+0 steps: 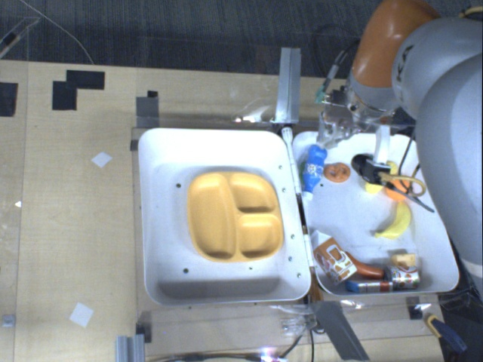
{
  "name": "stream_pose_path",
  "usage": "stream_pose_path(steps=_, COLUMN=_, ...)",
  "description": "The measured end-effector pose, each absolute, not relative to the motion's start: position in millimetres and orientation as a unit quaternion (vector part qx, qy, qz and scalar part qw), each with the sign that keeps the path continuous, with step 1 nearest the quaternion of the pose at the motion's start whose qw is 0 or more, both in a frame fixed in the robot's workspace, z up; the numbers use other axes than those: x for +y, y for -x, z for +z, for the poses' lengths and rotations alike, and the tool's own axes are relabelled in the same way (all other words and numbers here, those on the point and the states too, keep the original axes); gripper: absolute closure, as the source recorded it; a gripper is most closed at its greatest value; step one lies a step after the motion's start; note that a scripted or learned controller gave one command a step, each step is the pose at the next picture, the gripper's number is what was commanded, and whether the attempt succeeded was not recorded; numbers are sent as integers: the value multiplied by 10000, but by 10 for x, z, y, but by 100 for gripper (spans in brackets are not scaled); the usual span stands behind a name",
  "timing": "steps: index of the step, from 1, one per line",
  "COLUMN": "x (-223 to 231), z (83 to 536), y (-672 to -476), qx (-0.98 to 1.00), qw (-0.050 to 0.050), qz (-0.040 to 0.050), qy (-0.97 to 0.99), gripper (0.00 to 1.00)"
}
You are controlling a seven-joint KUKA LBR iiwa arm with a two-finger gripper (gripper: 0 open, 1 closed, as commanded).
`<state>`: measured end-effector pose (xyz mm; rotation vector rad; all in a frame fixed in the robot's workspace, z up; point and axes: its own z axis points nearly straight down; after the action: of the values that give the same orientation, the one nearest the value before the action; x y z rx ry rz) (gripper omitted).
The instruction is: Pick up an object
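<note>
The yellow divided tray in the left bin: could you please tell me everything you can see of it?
The yellow divided tray looks like smooth moulded plastic, roughly square with rounded corners. It has three compartments: one long one on its left side and two smaller ones stacked on its right. It lies flat and upright, slightly turned, about mid-floor in the left white bin. It rests on the bin floor alone, nothing else touching it.

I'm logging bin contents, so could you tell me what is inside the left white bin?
The left bin holds one yellow divided tray with three compartments, lying flat near the middle. The tray hides the bin floor beneath it, so anything under it cannot be seen.
</note>
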<state>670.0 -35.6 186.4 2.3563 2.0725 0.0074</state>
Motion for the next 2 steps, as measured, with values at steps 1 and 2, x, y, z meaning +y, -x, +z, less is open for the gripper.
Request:
stream_pose_path(steps=1, x=-347, z=1995, y=-6718, qx=6635, qw=44, qz=43, qy=-7482, gripper=100)
stream_pose_path(steps=2, x=-317, z=1846, y=-6126, qx=4785, qw=5, qz=10, qy=-8781, gripper=100)
